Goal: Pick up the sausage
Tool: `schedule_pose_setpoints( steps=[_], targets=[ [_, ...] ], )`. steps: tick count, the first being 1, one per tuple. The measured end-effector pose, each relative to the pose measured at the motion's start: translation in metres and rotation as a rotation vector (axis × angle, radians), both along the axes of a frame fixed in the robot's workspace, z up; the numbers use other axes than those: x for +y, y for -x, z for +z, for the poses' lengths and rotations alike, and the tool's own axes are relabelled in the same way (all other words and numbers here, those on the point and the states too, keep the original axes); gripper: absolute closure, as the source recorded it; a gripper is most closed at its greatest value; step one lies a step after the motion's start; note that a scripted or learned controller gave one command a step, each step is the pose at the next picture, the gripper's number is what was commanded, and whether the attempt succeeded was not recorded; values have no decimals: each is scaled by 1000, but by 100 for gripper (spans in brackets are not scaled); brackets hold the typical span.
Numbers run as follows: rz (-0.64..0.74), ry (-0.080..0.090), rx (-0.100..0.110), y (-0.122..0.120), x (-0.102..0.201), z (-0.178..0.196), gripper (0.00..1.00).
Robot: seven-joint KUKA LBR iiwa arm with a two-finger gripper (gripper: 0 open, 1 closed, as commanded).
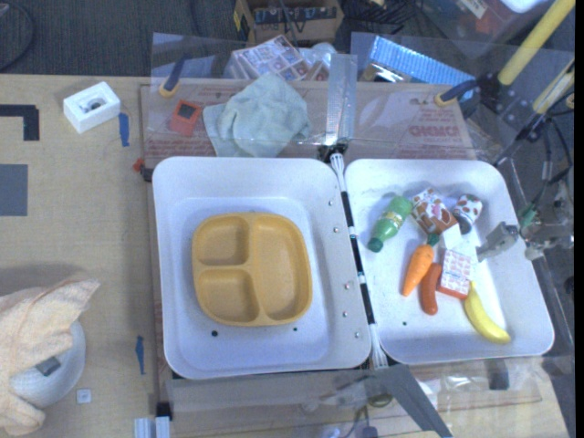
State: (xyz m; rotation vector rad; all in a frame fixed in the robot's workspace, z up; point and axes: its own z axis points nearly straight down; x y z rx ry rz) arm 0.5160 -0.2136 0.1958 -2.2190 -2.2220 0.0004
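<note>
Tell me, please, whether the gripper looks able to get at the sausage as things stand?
Probably yes: the sausage lies uncovered from above, though the carrot and a small carton crowd its sides. The gripper hovers close by.

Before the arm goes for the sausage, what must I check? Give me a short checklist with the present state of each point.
1. Sausage in view, in the right bin: ok.
2. Sausage free of neighbours: not ok; the carrot and a small red and white packet lie against it.
3. Gripper over the right bin: ok.
4. Gripper above the sausage: not ok; it is off to its right.
5. Fingers ready to grasp: cannot tell.
6. Banana apart from the sausage: ok.
</note>
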Motion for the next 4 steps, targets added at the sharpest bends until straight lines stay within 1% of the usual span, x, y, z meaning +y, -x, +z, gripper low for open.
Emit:
schedule_pose_setpoints(
  steps=[1,2,3,4],
  targets=[
    [-91,4,-10,35,49,-108,0],
    [-95,2,-14,1,123,-107,0],
    [-138,3,-8,-77,120,-107,0],
    [259,4,-8,-122,111,-108,0]
  ],
)
